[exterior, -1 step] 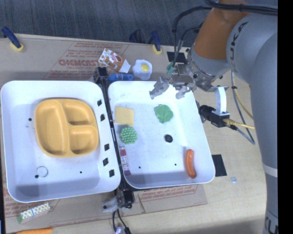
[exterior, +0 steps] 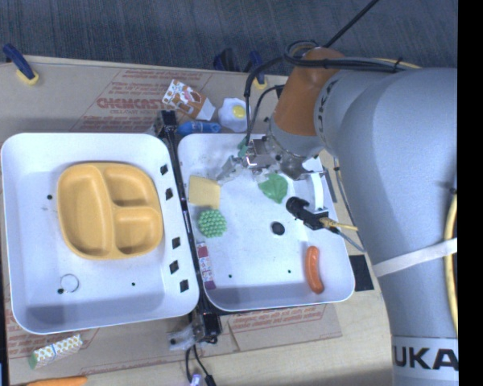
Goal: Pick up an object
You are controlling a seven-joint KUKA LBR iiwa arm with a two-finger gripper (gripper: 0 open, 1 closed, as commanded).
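Just right of the claw [exterior: 240, 164], a green leafy piece [exterior: 273, 187] is seen lying in the right bin [exterior: 249, 284] (claw state cannot be told); nothing is seen gripped.

Yellow divided tray [exterior: 110, 209] in left bin [exterior: 16, 240], cardboard sheet [exterior: 105, 95] beneath, blue clamp [exterior: 20, 63] at bench corner

A yellow divided tray [exterior: 109, 210] sits in the white left bin [exterior: 24, 296]. The white right bin [exterior: 249, 292] holds a pale yellow block [exterior: 204, 191], a green bumpy ball [exterior: 212, 223], a green lump [exterior: 274, 187] and an orange-red sausage [exterior: 313, 269].
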